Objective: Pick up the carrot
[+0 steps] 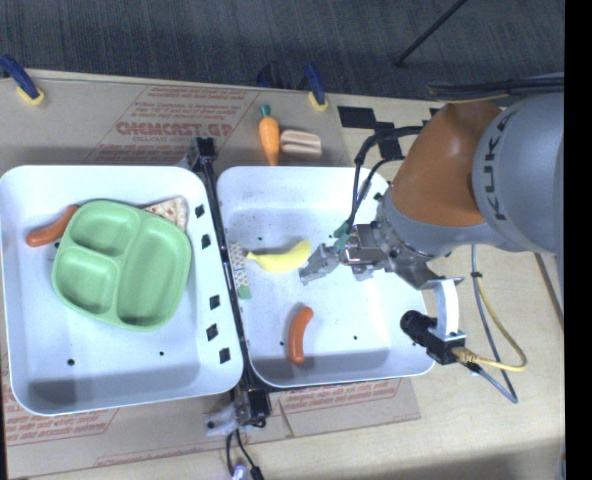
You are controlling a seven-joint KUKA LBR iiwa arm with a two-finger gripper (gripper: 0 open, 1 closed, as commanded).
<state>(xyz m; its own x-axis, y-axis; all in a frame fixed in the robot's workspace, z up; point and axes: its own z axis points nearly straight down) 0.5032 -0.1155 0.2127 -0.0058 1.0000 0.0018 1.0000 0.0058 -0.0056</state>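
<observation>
Though parked beside banana (281, 258), cannot tell opening of claw (321, 261). Lift clear, cross the bin's far rim, align along carrot (268, 138) on desk (376, 118).

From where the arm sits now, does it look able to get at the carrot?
Probably yes, though not directly. The carrot lies on the cardboard outside the bins, beyond the right bin's far rim. The gripper sits low in that bin beside the banana, so it must lift over the rim.

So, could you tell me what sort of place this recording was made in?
Most likely a robotics lab test bench, not a kitchen: two white bins clamped onto cardboard, toy food such as the carrot and banana, and a cabled KUKA arm above carpet.
</observation>
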